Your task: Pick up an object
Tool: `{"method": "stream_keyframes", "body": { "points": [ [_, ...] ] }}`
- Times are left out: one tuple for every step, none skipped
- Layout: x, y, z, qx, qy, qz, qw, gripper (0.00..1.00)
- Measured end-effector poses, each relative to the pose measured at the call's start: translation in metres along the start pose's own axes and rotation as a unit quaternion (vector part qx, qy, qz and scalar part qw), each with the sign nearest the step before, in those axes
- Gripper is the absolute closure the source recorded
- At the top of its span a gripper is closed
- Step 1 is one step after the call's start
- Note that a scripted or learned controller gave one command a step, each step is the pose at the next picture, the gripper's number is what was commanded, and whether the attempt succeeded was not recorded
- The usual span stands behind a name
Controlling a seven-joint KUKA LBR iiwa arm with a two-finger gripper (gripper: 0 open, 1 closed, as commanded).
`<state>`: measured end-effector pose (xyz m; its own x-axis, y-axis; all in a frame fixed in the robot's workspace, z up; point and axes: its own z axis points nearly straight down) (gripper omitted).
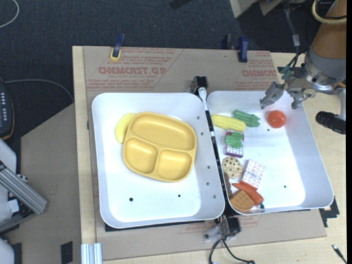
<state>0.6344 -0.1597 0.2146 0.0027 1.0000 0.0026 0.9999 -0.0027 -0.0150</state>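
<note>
The gripper (286, 98) hangs open and holds nothing, over the far edge of the right bin (297, 164). A tomato (276, 118) lies just below it. Corn (228, 122), a green pod (246, 117) and other toys lie leftward. The left bin (104, 147) holds a yellow tray (159, 146).

Light fell evenly from above — bright, with the two white bins (275, 169) nearly washed out and only soft, short shadows under the yellow tray (159, 146). The picture was slightly soft, grainier over the dark floor (82, 15).
</note>
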Motion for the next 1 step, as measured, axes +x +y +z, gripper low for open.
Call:
{"method": "stream_keyframes", "body": {
  "points": [
    [0.0003, 0.0028, -0.0089, -0.007, -0.001, -0.001, 1.0000, 0.00]
  ]
}}
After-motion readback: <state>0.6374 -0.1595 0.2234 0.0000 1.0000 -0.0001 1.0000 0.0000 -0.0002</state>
